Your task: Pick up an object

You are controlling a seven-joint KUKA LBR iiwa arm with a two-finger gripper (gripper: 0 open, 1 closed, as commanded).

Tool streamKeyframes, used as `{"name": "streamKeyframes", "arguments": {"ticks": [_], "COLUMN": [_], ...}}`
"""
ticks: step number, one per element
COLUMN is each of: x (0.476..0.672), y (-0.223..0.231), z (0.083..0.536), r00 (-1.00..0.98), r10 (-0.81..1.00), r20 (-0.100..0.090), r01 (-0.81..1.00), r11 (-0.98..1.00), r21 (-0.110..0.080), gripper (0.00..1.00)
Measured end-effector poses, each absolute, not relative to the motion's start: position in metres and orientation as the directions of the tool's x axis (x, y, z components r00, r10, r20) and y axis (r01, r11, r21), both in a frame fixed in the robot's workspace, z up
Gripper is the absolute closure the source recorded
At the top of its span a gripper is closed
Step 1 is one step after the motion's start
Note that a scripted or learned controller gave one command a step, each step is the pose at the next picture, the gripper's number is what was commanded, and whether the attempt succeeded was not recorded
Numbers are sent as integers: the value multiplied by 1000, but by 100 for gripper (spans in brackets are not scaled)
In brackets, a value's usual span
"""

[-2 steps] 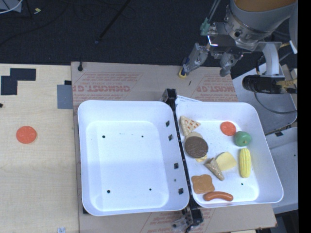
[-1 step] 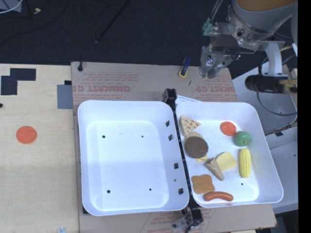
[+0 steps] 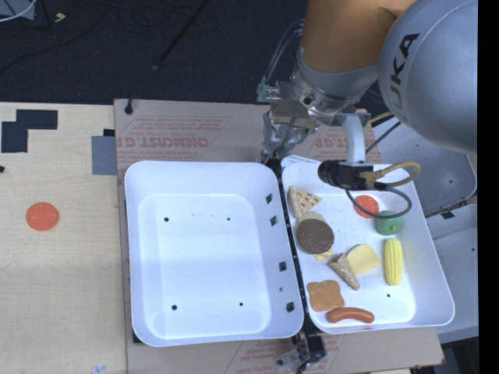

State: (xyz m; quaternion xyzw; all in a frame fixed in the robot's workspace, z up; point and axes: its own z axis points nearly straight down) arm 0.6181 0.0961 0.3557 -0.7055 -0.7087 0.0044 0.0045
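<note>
Lying lengthwise, corn cob (image 3: 393,260), long axis near-vertical

A robotics lab. A KUKA arm (image 3: 421,45) hangs over two white bins (image 3: 203,248) on a desk (image 3: 47,287). Cables (image 3: 179,22) trail behind.

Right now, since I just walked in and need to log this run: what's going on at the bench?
A grey KUKA arm reaches in from the right, its gripper hovering at the far edge between the two bins. Toy food sits untouched in the right bin: a waffle, a brown cookie, corn, a sausage. Nothing visibly picked up yet.
</note>
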Motion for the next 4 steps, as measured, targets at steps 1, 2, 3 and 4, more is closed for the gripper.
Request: {"name": "streamKeyframes", "arguments": {"ticks": [1,2,3,4], "x": [645,644,644,644], "y": [167,235,243,244], "z": [352,422,449,473], "r00": [-5,-6,0,-4], "r10": [1000,1000,1000,1000], "r20": [1,4,1,0], "r01": [1000,1000,1000,1000], "r11": [5,6,0,4], "r21": [-1,4,0,-1], "gripper": [100,100,100,100]}}
